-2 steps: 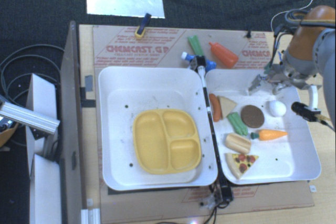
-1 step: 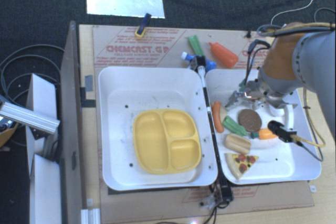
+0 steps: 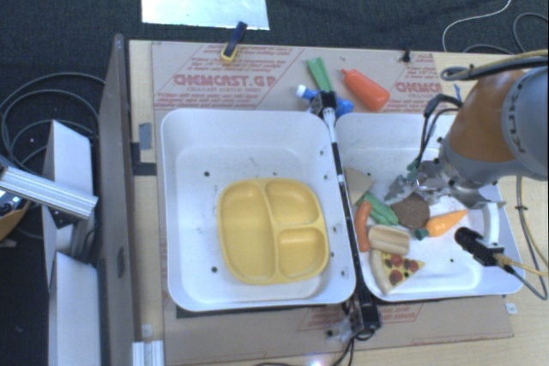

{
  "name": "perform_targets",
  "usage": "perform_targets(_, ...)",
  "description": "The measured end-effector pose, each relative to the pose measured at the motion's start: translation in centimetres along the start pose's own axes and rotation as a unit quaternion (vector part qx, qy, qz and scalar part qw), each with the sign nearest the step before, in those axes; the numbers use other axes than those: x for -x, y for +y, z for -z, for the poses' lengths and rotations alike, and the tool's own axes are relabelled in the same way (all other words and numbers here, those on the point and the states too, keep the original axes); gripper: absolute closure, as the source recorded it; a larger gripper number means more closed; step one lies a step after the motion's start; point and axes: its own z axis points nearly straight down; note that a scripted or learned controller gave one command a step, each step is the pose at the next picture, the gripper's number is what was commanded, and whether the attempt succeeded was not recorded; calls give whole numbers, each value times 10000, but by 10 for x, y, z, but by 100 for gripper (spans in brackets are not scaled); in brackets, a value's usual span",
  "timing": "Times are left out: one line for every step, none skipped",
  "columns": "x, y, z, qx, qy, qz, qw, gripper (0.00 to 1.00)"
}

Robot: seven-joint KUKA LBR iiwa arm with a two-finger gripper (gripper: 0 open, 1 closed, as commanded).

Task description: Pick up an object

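Risk first, near edge of the bench to far. Toy pizza slice with red dots (image 3: 396, 268) lying by the near wall of the right white bin (image 3: 446, 285), touching the beige bread-like roll (image 3: 388, 237): easy to drag both, or to pin the flat slice against the wall and lose it. Further in, a tight cluster: orange plastic carrot (image 3: 446, 223), round brown disc (image 3: 413, 210), reddish-orange stick (image 3: 362, 229) and small green piece (image 3: 377, 208), all touching or just beside one another. Likely to nudge a neighbour instead of seizing one thing, or to lift two and drop both.

Gripper (image 3: 410, 184) low over that cluster, just above the brown disc; spread or pressed together, cannot tell, and nothing visibly pinched. Disc flat and low, so prone to slipping out.

Count, same order:
- one pizza slice, one roll, one carrot, one disc, one stick, one green piece, one tan wedge (image 3: 356, 182) by the dividing wall.
- two bins; in the left white bin (image 3: 197, 150), one yellow three-compartment plate (image 3: 274, 229).
- beyond the bins, toward the bench's far edge: one blue piece (image 3: 341, 106), one orange-red pepper-like toy (image 3: 366, 90), one green strip (image 3: 319, 75).
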Motion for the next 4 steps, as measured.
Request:
perform_targets(46,8,18,24,-8,0,10000,0)
perform_targets(27,87,71,74,-13,43,10000,0)
perform_targets(55,16,-3,-20,7,-16,10000,0)
perform_targets(-48,44,1,26,0,47,10000,0)
